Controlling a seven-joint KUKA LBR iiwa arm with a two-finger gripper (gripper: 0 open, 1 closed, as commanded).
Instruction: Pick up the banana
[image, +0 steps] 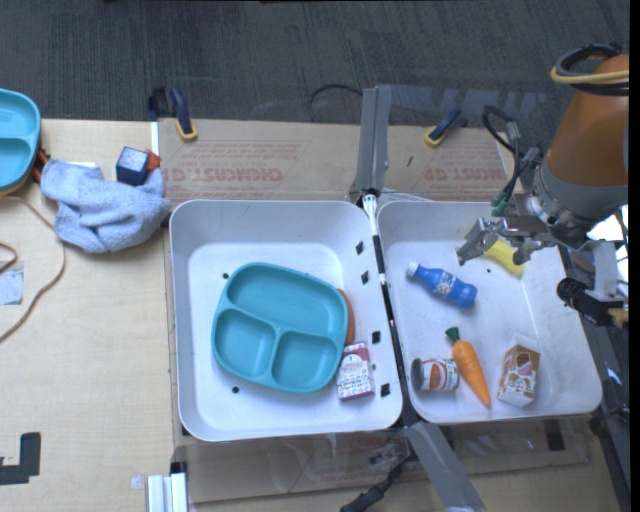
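Carrot (471, 370) near front of rt bin (560, 405); gripper (490, 243) over banana (503, 257), grip state unclear.

Bright even overhead light, soft shadows, slight blur.

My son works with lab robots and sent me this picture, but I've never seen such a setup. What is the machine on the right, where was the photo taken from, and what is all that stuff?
The photo comes from one camera fixed above a bench, looking down at a slant. The grey and orange shape on the right is a robot arm; its gripper is its two-fingered hand. It hangs over the right bin, right beside a yellow banana, which it is meant to pick up. I can't tell whether it grips anything. That bin also holds a blue bottle, a toy carrot, a small can and a little carton. The left bin holds a teal divided plate and a small packet. A grey cloth lies on the bench.
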